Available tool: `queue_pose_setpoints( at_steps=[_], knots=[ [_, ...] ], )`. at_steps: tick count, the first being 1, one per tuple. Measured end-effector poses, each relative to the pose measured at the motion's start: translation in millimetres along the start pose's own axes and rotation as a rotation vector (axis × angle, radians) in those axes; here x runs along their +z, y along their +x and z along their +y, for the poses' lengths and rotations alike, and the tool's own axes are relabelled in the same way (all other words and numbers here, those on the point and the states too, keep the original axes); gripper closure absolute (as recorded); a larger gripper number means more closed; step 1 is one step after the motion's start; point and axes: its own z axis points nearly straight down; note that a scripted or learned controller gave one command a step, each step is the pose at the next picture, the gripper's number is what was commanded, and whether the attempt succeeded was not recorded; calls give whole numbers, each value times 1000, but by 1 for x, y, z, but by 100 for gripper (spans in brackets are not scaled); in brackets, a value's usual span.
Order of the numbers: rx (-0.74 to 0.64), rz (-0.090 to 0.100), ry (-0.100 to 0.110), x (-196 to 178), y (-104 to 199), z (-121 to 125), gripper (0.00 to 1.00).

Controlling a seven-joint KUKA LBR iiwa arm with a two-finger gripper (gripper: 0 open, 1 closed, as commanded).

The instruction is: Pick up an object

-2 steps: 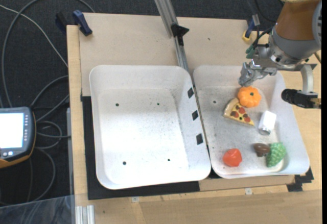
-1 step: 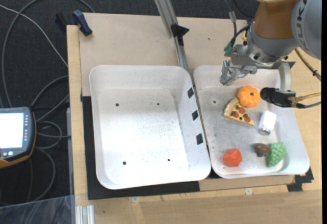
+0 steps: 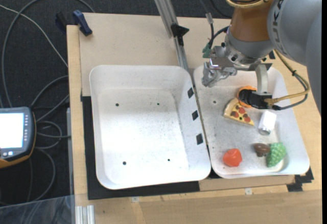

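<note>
**A:** We note the gripper [image 3: 210,76] hanging over the far left corner of the right-hand bin [image 3: 219,136], close to the rim shared with the left-hand bin [image 3: 138,131]. We cannot tell from this angle how far open it is. We see nothing in its hold.

**B:** Where are the candidates?

**A:** All in the right-hand bin. The pizza slice [image 3: 238,112] lies near the middle, nearest the gripper but clearly apart from it. The red fruit [image 3: 232,157] sits by the near edge, toward the near left corner. The brown lump [image 3: 261,149] and the green bunch [image 3: 276,153] sit just beside each other at the near right corner; we cannot say whether they touch.

**B:** So the pick is not yet begun, in our judgement. What could go wrong?

**A:** First, a straight descent from here. The floor under the gripper looks bare, so it would likely close on nothing. Second, the shared rim is close, so a small sideways error could land the gripper on the wall instead of the floor.

**B:** And if it goes for the pizza slice?

**A:** It lies flat. We expect a top-down pinch could slide off it or push it along the floor. The red fruit looks rounded and could roll out of a squeeze. The brown lump and green bunch are crowded into the corner, so a reach there risks nudging one while aiming at the other.
</note>
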Motion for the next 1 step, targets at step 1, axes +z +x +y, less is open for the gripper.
queue_pose_setpoints(
  at_steps=[1],
  knots=[
    [-1, 0, -5, -8, 54, 0, 100]
  ],
)
